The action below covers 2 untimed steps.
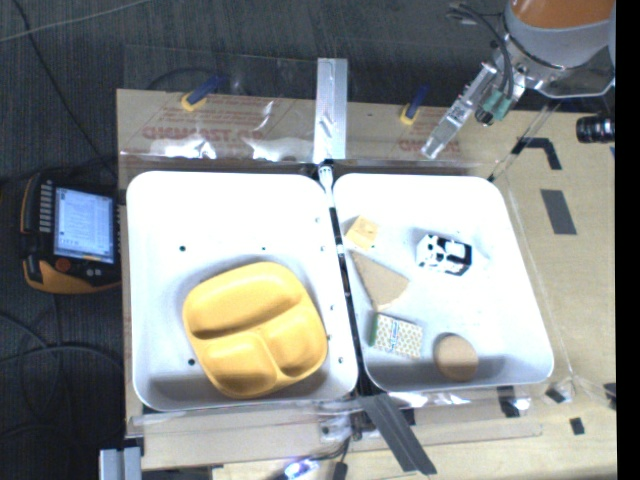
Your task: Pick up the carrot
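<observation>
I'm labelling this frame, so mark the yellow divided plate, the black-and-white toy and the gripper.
yellow divided plate (255, 326), camera view, on the ridge between its compartments.
black-and-white toy (443, 253), camera view, on its body.
gripper (436, 148), camera view, at its fingertips.

Yellow tray (255, 325) glossy, probably plastic; bins (160, 228) smooth white.

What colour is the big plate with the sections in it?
Yellow. The sectioned plate lies in the left bin, seen in the camera view.
</observation>
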Tool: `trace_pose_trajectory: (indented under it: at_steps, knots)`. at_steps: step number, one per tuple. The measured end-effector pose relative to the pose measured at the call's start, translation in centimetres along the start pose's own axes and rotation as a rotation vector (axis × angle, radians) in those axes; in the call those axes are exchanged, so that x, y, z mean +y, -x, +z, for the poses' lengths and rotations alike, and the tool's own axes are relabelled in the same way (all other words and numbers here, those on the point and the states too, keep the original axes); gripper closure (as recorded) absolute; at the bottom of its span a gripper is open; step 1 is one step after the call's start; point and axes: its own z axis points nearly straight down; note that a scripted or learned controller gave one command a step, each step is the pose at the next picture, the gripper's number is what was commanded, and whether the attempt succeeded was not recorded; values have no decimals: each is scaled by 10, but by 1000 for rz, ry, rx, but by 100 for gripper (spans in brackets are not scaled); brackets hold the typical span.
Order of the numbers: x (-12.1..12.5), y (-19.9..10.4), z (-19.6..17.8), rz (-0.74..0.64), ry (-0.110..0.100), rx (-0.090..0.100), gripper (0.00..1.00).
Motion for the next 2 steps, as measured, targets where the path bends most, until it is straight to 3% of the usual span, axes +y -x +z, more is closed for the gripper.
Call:
trace_pose_trajectory:
  at_steps: [1, 2]
  knots:
    - [40, -9, 38, -424, 1, 2, 100]
    - [59, -21, 61, -922, 3, 1, 100]
